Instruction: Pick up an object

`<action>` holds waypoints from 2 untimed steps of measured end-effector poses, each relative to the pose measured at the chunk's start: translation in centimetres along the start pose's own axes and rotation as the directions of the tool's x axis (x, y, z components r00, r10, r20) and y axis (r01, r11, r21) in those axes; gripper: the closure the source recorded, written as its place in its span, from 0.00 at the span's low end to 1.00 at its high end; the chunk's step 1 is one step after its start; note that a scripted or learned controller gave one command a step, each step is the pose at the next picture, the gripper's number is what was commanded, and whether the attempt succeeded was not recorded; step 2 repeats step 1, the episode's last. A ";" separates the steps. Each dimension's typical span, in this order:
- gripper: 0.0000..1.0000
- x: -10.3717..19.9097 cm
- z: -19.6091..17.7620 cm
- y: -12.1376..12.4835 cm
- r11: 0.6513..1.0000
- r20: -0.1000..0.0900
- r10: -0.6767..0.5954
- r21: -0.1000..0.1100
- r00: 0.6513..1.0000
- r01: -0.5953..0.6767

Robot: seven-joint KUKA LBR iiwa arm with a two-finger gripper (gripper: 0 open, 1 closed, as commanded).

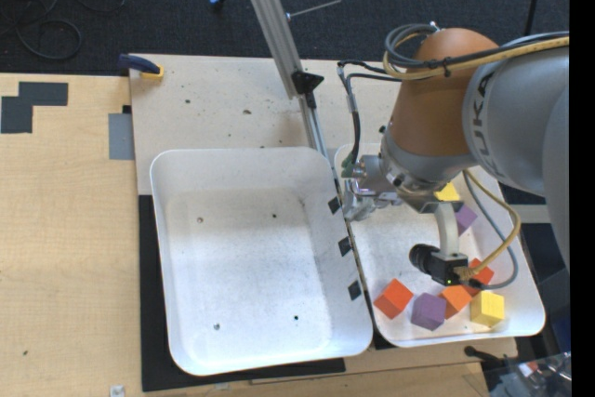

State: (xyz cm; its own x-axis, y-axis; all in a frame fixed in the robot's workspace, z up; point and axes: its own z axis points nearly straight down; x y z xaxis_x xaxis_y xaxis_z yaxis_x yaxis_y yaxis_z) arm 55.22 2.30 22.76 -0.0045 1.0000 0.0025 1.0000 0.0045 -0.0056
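End effector [361, 192] is by the right bin's [376, 242] left wall, can't tell if it's apart or together. I'd drop squarely on the front-edge orange cube [394, 297], probably least crowded.

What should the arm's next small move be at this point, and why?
Probably slide the gripper toward the near end of the right bin, to come over the orange block. The gripper sits by that bin's left wall, apart from the blocks. That orange block lies at the group's left edge with bare floor beside it, so it looks the easiest to reach.
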 end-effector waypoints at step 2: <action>1.00 4.7 0.3 -0.1 1.000 0.001 0.000 -0.001 1.000 0.000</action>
